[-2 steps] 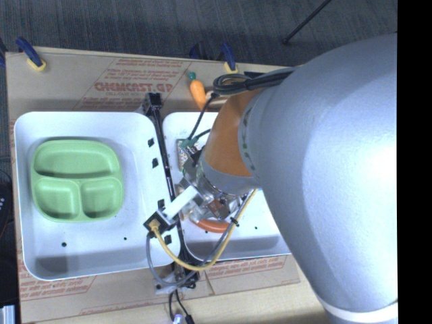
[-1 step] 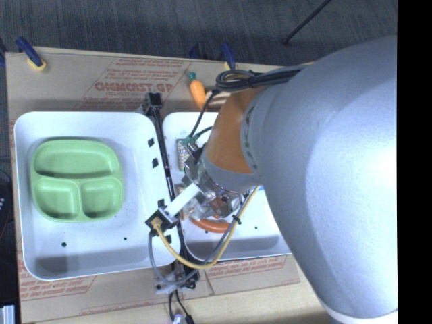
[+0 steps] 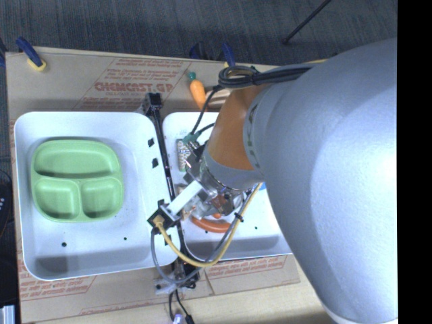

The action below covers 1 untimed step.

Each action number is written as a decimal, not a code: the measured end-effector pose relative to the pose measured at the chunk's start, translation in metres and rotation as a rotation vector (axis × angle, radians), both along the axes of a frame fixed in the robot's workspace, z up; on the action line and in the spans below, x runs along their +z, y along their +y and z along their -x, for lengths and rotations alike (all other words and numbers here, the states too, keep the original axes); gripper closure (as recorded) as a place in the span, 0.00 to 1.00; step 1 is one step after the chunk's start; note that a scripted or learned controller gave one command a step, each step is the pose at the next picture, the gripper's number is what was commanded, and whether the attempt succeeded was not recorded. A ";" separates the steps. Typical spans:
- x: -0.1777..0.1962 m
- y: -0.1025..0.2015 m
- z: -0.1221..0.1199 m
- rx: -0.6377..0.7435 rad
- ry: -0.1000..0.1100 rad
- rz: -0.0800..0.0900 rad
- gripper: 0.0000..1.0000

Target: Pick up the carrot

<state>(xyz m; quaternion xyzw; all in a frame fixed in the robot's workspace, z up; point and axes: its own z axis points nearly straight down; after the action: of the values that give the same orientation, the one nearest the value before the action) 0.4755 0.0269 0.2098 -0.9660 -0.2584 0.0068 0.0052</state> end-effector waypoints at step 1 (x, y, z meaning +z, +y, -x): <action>0.010 0.001 0.000 0.008 0.004 -0.002 1.00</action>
<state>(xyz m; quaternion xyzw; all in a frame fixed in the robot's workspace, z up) 0.4757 0.0276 0.2194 -0.9649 -0.2623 0.0083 0.0066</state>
